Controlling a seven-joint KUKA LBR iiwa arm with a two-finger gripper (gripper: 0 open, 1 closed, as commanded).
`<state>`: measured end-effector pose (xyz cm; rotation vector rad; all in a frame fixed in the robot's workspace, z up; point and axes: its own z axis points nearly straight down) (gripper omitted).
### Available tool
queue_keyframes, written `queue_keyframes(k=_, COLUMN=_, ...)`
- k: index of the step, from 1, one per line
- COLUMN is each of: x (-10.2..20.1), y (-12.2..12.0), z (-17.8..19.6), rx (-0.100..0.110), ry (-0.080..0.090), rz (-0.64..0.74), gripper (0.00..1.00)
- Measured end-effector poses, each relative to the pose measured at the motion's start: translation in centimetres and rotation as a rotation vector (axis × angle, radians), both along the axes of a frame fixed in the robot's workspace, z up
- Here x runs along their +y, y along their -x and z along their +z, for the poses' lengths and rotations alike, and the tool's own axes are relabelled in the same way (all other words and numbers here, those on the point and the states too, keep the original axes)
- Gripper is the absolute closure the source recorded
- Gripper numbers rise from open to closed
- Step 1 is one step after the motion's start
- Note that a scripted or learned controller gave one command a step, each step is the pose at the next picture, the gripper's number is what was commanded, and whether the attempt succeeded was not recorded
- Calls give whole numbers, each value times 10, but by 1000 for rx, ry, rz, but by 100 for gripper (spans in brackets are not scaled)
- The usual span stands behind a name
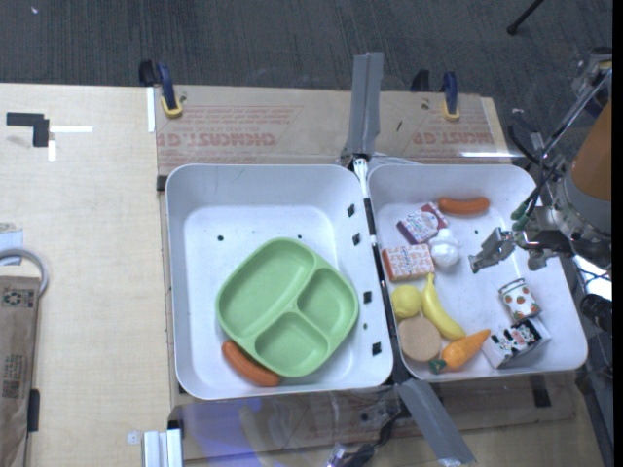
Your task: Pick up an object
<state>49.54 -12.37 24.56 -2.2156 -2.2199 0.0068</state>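
Observation:
The right bin holds several toy foods: an orange sausage, a pink-and-white packet, a white ball, a red cracker box, a lemon, a banana, a tan round bun, a carrot, a strawberry-printed can and a black-and-white carton. My gripper hangs over the right bin's middle, right of the white ball and above-left of the can. It is open with nothing between its fingers.
The left bin holds a green divided plate and an orange sausage at the plate's front left edge. A grey divider runs between the bins. The arm comes in over the right bin's right rim.

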Motion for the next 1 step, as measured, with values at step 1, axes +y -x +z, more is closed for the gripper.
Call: queue_keyframes(k=1, x=10, y=16, z=48, rx=-3, ry=2, rz=-85, gripper=0)
